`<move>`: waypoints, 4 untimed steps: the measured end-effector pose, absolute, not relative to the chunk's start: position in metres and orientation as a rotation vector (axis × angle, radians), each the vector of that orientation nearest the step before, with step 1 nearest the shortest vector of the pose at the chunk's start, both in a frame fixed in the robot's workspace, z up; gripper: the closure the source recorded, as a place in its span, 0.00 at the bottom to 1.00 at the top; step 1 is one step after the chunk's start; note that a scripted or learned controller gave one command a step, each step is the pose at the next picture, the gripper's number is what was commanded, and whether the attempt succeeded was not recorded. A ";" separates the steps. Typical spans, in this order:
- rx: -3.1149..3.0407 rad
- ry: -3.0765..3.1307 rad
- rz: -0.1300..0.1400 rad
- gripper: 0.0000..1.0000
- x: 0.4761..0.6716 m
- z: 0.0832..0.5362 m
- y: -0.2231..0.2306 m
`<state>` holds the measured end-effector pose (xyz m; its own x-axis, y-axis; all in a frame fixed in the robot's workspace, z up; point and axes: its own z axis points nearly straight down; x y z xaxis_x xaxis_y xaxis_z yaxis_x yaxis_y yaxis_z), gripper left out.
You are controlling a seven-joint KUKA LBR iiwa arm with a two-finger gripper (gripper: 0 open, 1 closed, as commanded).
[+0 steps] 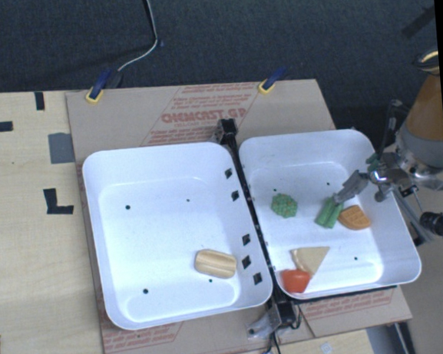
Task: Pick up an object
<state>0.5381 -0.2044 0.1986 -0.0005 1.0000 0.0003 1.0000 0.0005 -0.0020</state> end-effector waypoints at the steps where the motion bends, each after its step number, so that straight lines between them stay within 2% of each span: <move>1: -2.212 -2.223 0.002 0.00 0.581 0.103 -0.157; 2: -2.228 -2.218 0.002 0.00 0.552 0.151 -0.228; 3: -2.216 -2.224 0.003 0.00 0.585 0.088 -0.195; 4: -2.218 -2.223 0.003 1.00 0.584 0.100 -0.196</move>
<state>0.5844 -0.1961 0.1004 -0.0024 1.0000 -0.0004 1.0000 0.0024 -0.0019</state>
